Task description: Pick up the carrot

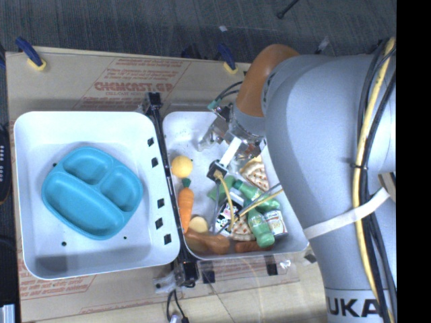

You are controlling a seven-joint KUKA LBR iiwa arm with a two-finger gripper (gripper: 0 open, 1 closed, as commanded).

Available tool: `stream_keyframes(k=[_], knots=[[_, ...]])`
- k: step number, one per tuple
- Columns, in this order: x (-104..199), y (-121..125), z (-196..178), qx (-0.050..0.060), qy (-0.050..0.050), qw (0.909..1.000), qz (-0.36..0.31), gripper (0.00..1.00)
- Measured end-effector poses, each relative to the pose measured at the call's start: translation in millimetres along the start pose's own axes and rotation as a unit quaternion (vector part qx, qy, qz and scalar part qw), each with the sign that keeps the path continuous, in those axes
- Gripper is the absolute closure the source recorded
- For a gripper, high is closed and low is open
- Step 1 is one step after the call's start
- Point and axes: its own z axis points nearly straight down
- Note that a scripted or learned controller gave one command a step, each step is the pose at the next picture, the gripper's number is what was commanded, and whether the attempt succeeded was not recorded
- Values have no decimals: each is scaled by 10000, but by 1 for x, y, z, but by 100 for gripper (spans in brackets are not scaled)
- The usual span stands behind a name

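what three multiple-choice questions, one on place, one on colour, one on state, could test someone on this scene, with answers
1. Where does the carrot lie?
A. in the right bin, by its left wall
B. on the blue tray
C. on the cardboard outside the bins

2. What colour is the divided tray in the left bin?
A. red
B. blue
C. green

3. How does the carrot stand to the pincer?
A. gripped between its fingers
B. lifted above the bin
C. lying in the bin, apart from it

Answers:
1 A, the orange carrot lies along the right bin's left wall, between a yellow ball and another yellow piece.
2 B, the tray with compartments is light blue.
3 C, the pincer is at the bin's upper part, while the carrot rests lower down, untouched.
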Motion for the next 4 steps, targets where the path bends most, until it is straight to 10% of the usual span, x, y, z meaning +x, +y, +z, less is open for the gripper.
stream_keyframes(k=[1,2,3,4], knots=[[19,-28,-48,-40,51,9998,-166,0],[-7,-45,-3,-11,13,9988,-497,0],[-1,-129,-107,-44,52,9944,-1053,0],[-47,-180,-101,-7,5,9899,-1418,0]])
